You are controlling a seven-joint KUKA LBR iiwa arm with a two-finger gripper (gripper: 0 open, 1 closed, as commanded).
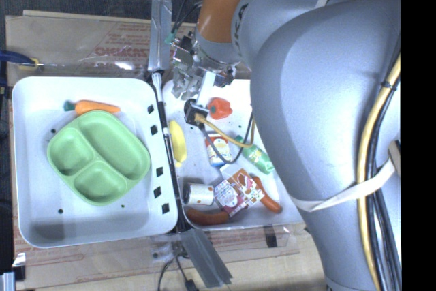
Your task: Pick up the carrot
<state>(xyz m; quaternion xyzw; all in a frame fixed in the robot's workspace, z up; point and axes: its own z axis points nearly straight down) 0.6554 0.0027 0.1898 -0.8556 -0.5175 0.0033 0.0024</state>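
Carrot (97, 106) lies in the left bin (27, 167), upper left; claw (185, 86) hovers at center, grip state unclear.

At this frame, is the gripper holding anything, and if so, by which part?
Nothing visibly held. The gripper hovers over the right bin, while the carrot lies in the left bin beside the green plate.

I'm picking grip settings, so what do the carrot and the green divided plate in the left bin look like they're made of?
Carrot: probably a moulded plastic toy, judging by its uniform orange body, smooth surface and solid green stub at one end.

Green divided plate: seemingly hard plastic with a matte to satin finish, shown by its even pale green colour, rounded moulded compartments and soft highlights. Both look rigid, though the view can't confirm that.
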